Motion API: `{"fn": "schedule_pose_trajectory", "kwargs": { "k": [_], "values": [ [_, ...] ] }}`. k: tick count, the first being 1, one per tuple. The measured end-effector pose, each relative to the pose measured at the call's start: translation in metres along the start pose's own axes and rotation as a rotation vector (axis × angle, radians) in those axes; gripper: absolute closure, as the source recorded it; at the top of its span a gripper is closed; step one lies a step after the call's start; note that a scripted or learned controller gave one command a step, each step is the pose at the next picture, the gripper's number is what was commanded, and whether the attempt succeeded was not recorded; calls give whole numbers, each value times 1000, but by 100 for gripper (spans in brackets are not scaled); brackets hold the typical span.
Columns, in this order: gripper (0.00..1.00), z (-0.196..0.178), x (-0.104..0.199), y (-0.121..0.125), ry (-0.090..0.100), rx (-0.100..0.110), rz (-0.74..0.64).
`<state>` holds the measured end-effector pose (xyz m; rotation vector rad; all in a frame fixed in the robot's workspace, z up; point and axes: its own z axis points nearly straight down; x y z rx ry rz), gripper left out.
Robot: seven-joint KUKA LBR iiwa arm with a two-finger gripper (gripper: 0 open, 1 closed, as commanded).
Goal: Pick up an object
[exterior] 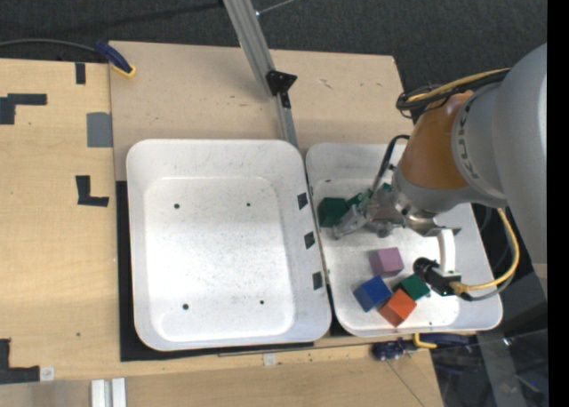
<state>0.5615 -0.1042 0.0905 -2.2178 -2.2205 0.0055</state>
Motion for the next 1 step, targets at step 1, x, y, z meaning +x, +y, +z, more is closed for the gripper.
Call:
{"fn": "schedule_pose_trajectory", "kwargs": {
  "k": [1],
  "values": [
    [100,-10,1,0,1,0,-1]
  ]
}}
